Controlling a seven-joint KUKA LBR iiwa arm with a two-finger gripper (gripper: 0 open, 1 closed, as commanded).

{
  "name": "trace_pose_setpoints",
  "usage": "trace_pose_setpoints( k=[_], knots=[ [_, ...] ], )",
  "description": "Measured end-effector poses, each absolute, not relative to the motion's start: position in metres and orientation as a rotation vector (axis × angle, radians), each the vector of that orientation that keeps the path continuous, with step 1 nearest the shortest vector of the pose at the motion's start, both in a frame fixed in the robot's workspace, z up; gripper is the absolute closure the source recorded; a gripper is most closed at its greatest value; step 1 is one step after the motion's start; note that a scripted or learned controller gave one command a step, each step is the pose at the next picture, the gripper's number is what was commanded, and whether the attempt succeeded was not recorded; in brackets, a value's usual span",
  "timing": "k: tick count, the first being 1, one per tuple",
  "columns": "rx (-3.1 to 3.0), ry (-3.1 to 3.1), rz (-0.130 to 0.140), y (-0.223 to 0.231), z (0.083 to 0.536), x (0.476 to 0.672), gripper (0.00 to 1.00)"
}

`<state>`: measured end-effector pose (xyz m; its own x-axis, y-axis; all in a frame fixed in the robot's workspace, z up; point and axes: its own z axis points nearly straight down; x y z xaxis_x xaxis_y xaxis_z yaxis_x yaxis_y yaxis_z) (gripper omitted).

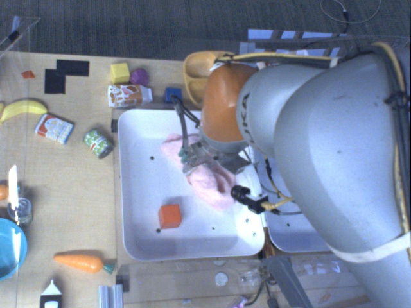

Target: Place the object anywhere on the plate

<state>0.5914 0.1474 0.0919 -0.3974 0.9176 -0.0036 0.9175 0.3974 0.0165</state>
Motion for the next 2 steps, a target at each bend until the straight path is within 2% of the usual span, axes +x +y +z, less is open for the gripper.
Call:
trace_pose_setpoints(
  k=[1,2],
  knots=[
    [1.63,2.682,0.007,0.187,0.157,0.553,1.0],
    [1.963,2.442,0.023,0.22,0.092,0.544,1.0]
  ],
)
